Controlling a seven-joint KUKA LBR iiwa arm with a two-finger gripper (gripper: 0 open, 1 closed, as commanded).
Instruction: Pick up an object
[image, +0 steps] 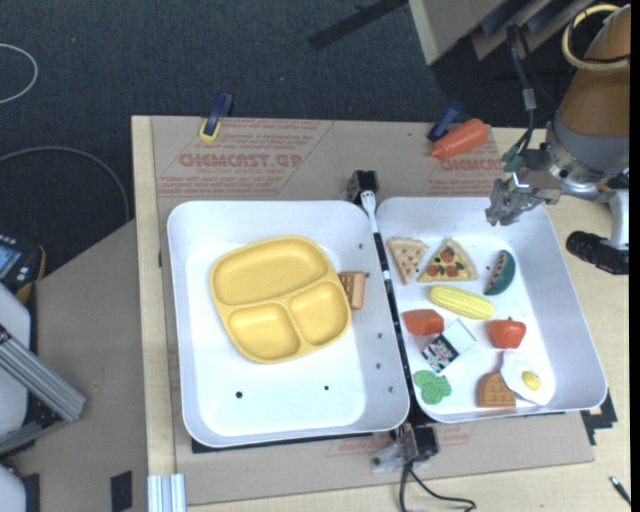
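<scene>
Though near bin (560, 235), gripper (503, 210) unladen

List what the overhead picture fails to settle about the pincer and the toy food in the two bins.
- Grey pincer, camera view: its fingers are too small and dark against the right white bin to read.
- Small brown block, left bin: the yellow three-compartment plate covers its left side, so its shape is unclear.
- Small black-and-white packet: print too small to read.
- Arm: cut off by the top right edge.
</scene>
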